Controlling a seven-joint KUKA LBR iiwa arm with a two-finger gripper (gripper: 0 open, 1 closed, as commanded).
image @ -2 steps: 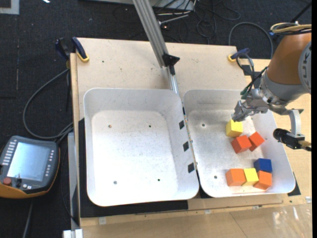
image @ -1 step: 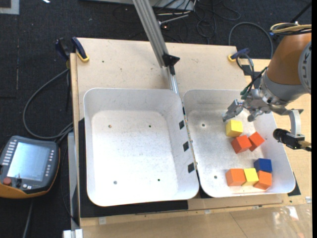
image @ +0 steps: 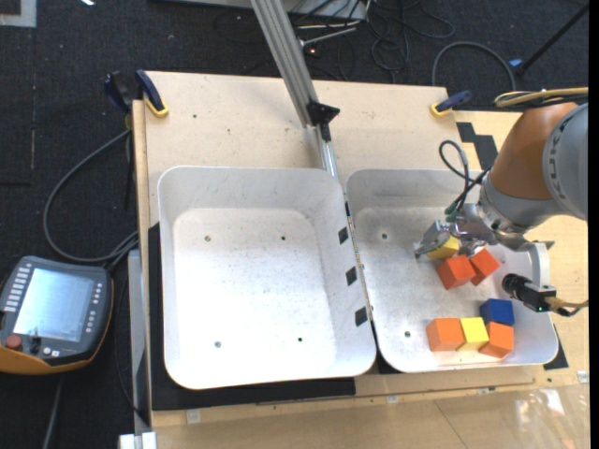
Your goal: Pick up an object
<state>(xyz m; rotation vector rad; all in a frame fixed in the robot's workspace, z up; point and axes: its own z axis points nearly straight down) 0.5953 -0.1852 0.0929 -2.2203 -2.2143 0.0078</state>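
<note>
**Six blocks in the right bin, gripper down among them**

Two shallow white bins sit side by side on the bench: the left bin (image: pixel 178 279) and the right bin (image: pixel 393 199). All the blocks lie in the right bin, toward its right and near edges. The gripper (image: pixel 447 242) hangs low over the middle of that bin, right at a small yellow block (image: pixel 446 247); whether its fingers are apart or closed on the block cannot be told from this angle. Just beside the gripper, toward the near edge, two orange blocks (image: pixel 468 269) touch each other. Close to the near right corner, a blue block (image: pixel 497 310) sits against an orange one (image: pixel 500 339), with a yellow block (image: pixel 474 330) and a larger orange block (image: pixel 445 333) in a row beside them.
</note>
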